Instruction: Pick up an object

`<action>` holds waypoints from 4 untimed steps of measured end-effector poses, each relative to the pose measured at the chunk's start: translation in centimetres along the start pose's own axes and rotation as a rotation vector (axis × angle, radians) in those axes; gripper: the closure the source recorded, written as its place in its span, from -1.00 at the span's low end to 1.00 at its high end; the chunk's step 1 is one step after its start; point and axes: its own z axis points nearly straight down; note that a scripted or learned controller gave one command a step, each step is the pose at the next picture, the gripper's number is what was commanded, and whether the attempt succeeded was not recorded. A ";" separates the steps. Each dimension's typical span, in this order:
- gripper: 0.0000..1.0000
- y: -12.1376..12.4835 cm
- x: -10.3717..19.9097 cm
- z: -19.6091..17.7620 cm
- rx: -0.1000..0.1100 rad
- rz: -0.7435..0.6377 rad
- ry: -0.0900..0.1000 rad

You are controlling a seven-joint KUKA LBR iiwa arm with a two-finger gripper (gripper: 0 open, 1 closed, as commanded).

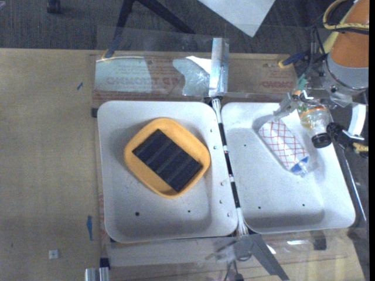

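Observation:
A yellow pad with a dark ribbed centre (167, 157) lies flat in the middle of the left bin (114, 204). In the right bin (281, 206) a clear plastic bottle with a red crosshatch label (284, 144) lies on its side, its blue cap pointing to the lower right. My gripper (308, 113) hangs over the right bin's upper right corner, just right of the bottle's upper end. The grey wrist and orange band (351, 22) rise above it. Glare and clutter around the tool blur what is at its tip.
A metal divider post (218, 69) and a shiny foil-covered panel (152, 75) stand behind the bins. The ridge where the two bins meet (227, 163) runs between them. Cables and a black knob (321, 138) hang at the right bin's right rim.

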 end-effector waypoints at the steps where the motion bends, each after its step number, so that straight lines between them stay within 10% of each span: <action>1: -1.00 1.4 1.8 9.9 -0.021 0.014 -0.007; 2: -1.00 3.4 0.9 14.9 -0.012 -0.060 -0.005; 3: 1.00 3.4 0.9 13.9 -0.015 -0.060 -0.006; 4: 1.00 2.3 1.0 4.6 -0.005 -0.211 -0.003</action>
